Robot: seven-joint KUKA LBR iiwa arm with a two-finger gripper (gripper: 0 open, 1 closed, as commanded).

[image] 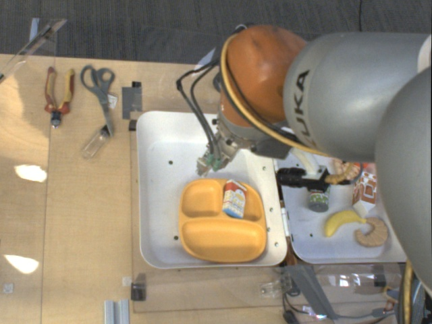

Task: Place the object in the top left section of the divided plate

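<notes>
Small carton lies in divided plate top-right section; gripper at 11 o'clock, jaws state unclear; banana in right bin.

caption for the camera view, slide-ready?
Gripper above yellow divided plate; small carton lies in its top right section.

Free room around the yellow three-section plastic plate

Bare white bin floor lies open left of and above the plate; the small red-and-white carton fills its upper-right section, and the grey arm overhangs its upper right.
</notes>
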